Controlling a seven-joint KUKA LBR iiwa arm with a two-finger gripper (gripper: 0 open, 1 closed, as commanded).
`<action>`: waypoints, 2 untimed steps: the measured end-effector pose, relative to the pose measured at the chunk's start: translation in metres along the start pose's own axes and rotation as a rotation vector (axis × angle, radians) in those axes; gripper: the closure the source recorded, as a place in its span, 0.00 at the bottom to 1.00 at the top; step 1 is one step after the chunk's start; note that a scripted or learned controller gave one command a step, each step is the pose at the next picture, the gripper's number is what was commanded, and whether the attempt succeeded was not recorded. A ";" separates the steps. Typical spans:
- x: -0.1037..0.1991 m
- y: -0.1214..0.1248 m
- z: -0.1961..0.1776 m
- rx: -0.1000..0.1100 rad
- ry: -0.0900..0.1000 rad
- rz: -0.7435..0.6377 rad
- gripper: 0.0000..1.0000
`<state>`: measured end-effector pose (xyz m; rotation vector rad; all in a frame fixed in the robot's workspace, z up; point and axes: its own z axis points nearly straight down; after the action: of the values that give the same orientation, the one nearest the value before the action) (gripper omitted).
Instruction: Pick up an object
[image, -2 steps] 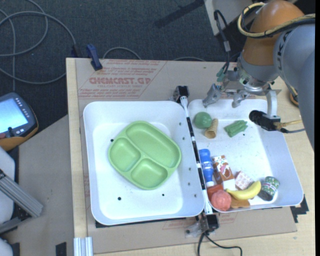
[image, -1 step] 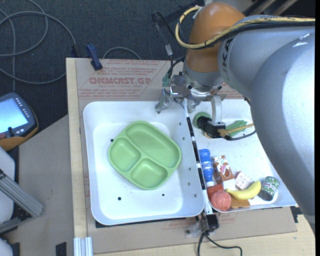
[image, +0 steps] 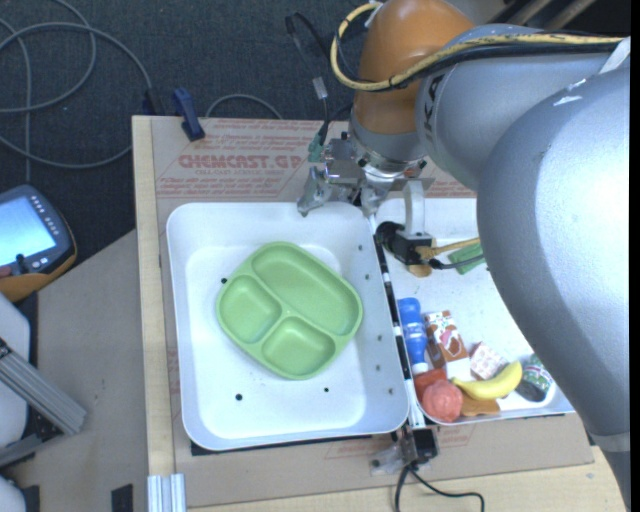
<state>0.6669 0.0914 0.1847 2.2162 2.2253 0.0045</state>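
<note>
**A:** Objects (image: 445, 340) for picking: where do they lie, and is one lifted?

**B:** They lie in the bin at the right of the frame (image: 455, 292). A banana (image: 490, 383) and a red fruit (image: 442, 400) are at its lower end, a blue bottle (image: 409, 330) runs along the dividing wall, and a brush (image: 405, 245) is nearer the top. The bin at the left (image: 185, 300) carries a green divided plate (image: 290, 310).

**A:** And the claw?

**B:** The claw (image: 362, 195) hangs at upper centre, over the top end of the wall between the bins and just beside the brush. I can't tell whether it is spread or pressed together, and I see nothing in it.

**A:** So how far along?

**B:** By my reckoning, barely begun. Nothing is raised off the bin floor. Lining up, closing on something and lifting it are all left to do.
</note>
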 end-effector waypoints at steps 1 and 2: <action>0.102 -0.002 0.030 0.002 0.002 -0.006 0.00; 0.096 0.000 0.017 -0.002 0.000 0.001 1.00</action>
<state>0.6668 0.1878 0.1681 2.2161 2.2235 0.0063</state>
